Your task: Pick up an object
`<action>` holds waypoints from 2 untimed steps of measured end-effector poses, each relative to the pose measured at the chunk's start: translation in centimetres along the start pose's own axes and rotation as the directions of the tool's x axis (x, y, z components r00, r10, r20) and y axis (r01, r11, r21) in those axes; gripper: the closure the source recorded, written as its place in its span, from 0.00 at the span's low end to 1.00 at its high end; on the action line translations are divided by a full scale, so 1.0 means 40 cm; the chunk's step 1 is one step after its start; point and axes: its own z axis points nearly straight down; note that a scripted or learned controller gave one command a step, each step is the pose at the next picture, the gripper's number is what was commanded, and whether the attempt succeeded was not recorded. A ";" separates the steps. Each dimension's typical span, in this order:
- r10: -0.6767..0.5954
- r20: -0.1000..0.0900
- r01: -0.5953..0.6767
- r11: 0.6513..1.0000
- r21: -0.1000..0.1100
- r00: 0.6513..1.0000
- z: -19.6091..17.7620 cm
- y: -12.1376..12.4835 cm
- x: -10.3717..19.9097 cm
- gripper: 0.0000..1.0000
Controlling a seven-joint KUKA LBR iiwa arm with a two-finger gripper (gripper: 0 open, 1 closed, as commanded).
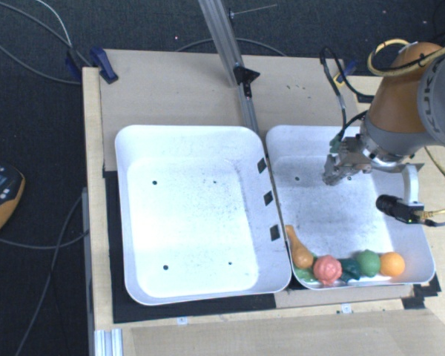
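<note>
Orange ball at bin's near edge, well apart from gripper.

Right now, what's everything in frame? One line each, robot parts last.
white bins: 2, side by side on bench
orange ball: 1, right bin, near edge, rightmost
green piece: 1, left of the ball
teal piece: 1, between green and pink
pink ball: 1, near edge
orange carrot-like piece: 1, near-left corner
metal pole: 1, grey, behind bins
handheld device: 1, orange-black, far left
arm: 1, grey-orange, over right bin
jaws: over right bin's far half
</note>
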 end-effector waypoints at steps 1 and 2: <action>0.000 0.000 0.000 1.000 -0.001 1.000 -0.136 -0.022 0.001 1.00; 0.000 0.000 0.000 1.000 0.001 1.000 -0.214 -0.020 0.001 1.00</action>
